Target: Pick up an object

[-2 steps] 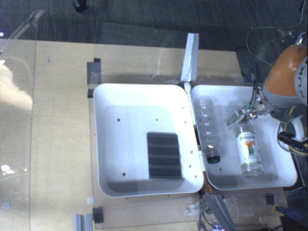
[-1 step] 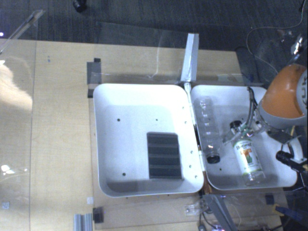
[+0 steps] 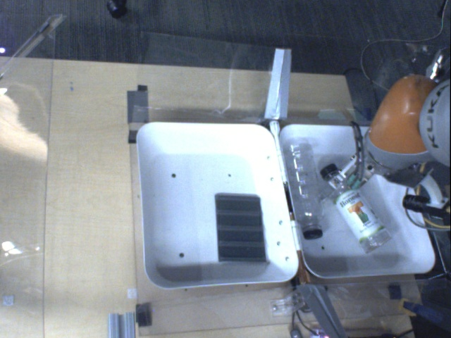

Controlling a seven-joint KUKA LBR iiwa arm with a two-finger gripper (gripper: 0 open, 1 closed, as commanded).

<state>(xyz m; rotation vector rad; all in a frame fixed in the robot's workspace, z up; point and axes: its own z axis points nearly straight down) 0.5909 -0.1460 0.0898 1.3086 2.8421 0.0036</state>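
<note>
Camera view shows the jaws low in the right bin (image 3: 423,259), at the top end of a bottle (image 3: 363,220) with a green and orange label. The bottle lies flat and runs from the jaws toward the near edge of the bin. Its top end looks to be touching the jaws or just beside them. I cannot tell if the jaws are spread or pressed together, or if they have the bottle yet.

A clear bottle (image 3: 304,189) with a black cap lies beside the jaws, along the bin wall on the side away from the arm (image 3: 398,125). Past that wall, well apart from the jaws, a black block (image 3: 239,227) lies in the left bin (image 3: 162,189). Both bins sit on the surface (image 3: 84,189).

I think this is the grab step. The arm is down at the labelled bottle. Next the jaws need to close tight on it, then lift straight up. The bottle is round and smooth, so it could slip or roll away.
</note>
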